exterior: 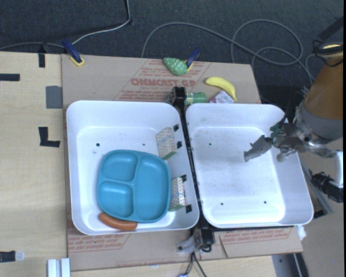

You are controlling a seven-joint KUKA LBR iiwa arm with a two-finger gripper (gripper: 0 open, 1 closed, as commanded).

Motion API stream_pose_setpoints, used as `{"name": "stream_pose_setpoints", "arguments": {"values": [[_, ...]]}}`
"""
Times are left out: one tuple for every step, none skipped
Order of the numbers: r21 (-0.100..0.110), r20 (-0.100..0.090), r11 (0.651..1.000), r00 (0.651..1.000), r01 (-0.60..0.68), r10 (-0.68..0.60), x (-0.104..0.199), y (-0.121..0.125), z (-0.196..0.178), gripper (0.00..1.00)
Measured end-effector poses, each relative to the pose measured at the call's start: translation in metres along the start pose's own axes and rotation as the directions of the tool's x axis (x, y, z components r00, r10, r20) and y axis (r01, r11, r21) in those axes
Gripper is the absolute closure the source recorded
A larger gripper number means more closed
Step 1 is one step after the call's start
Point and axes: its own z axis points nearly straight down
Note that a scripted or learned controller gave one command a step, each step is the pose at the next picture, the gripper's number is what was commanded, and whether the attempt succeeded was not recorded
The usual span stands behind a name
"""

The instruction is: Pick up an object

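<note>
underneath, brown cardboard (132, 82) on a pale wooden bench (17, 172), dark carpet (57, 10) beyond

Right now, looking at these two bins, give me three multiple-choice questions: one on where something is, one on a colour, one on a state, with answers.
1. Where does the blue divided plate lie?
A. in the left bin
B. in the right bin
C. on the cardboard behind the bins

2. What colour is the sausage-shaped toy at the plate's near edge?
A. green
B. orange
C. purple

3. How does the plate sit?
A. flat, compartments facing up
B. standing on its edge
C. upside down

Answers:
1 A: the plate sits inside the left bin, while the gripper is over the right bin.
2 B: the toy tucked against the plate's front rim is orange.
3 A: all three compartments are visible from above.
</note>
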Motion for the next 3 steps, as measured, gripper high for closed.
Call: {"name": "stream_pose_setpoints", "arguments": {"values": [[0.002,0.0,1.0,1.0,0.0,0.0,0.019,0.088,0.093,0.0],[0.001,0.0,1.0,1.0,0.001,-0.001,0.044,0.122,0.116,0.0],[-0.003,0.0,1.0,1.0,0.001,-0.001,0.038,0.163,0.163,0.0]]}}
